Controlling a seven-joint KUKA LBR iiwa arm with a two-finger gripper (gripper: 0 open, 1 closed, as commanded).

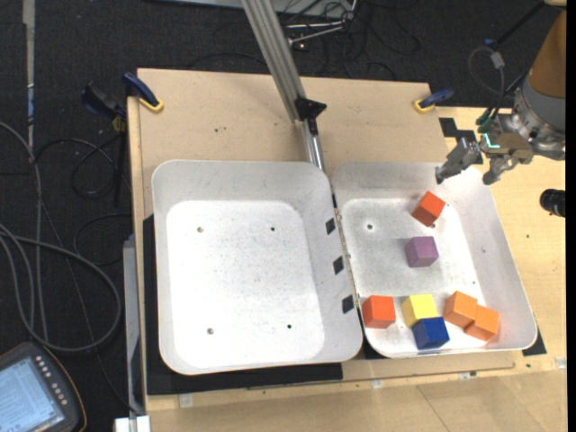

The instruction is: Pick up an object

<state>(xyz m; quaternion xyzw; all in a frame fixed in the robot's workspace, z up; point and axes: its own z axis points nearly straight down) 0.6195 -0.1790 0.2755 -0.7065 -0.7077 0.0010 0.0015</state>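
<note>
My gripper: fingers spread apart, nothing between them; poised over the right bin's far right rim.
Nearest cube: orange cube, just inside that rim, apart from my fingers.
Purple cube: mid-bin.
Near edge: orange, yellow and blue cubes clustered.
Right bin: holds all cubes.
Left bin: beside it.

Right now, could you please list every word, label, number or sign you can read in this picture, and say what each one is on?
None can be read.
The pendant screen at the lower left corner glows with lines of content, too small and blurred to read.
The blocks, such as the purple block and blue block, show plain faces.
The white bins carry only dark specks, no print.
</note>
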